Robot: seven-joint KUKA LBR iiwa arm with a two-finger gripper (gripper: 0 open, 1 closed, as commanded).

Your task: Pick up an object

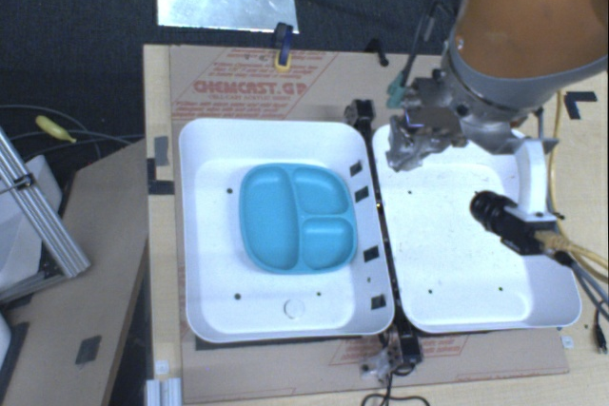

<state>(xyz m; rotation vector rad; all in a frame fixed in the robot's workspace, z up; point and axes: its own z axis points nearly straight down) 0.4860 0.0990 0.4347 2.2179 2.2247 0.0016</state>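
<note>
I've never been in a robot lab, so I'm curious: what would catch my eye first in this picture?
The bright blue divided plate lying in the middle of the left white bin grabs the eye first. Next comes the big orange-and-grey arm reaching in from the upper right, its hand hanging over the far left corner of the right bin.

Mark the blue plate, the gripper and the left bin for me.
blue plate point(297, 217): camera view, near its middle, by the dividers.
gripper point(405, 151): camera view, its lower tip.
left bin point(211, 204): camera view, bare floor left of the plate.
</note>
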